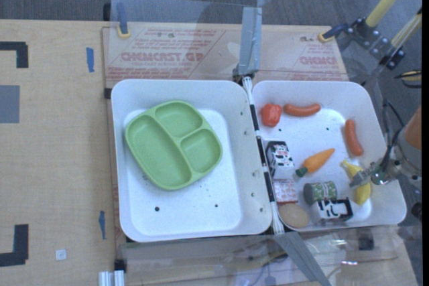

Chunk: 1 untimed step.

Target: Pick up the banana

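The banana (355, 181) lies at the lower right of the frame, in the right bin (375, 96), close to that bin's right wall. Two yellow stretches of it show: one upper-left near the carrot's end of the bin floor, one lower down toward the bin's bottom right corner. Its long axis seems to run steeply, from upper left down to lower right, tending toward vertical in the frame; which end is the stem I cannot tell.

The gripper (370, 177) sits right over the middle of the banana, coming in from the right edge, and covers the part between the two yellow stretches. So the banana is not off to any side of it: it lies directly beneath, with ends sticking out above-left and below. Whether the gripper is apart, together or clamped on the fruit cannot be told; the metal parts are small and blurred there.

Near neighbours matter. A sausage (352, 137) lies just above, also steep in the frame; a can (319, 191) and a carrot (316, 161) lie to the left. My judgement: the grasp should close across the banana's short width, roughly left-right in the frame.
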Motion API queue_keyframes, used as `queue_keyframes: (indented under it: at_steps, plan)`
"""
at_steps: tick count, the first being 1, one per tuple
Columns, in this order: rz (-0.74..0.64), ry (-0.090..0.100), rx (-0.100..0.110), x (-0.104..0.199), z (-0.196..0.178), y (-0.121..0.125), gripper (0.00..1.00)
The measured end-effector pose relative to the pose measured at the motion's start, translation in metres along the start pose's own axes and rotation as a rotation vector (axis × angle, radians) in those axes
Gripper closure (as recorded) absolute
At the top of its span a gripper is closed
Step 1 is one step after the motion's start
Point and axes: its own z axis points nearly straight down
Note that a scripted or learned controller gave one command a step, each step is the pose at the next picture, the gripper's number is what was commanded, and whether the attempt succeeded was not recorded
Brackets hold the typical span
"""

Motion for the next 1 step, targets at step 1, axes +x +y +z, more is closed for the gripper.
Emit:
queue_keyframes:
  at_steps: [1]
  plan:
    - [0.090,-0.005,-0.005,-0.0003,-0.0978,0.0018,1.00]
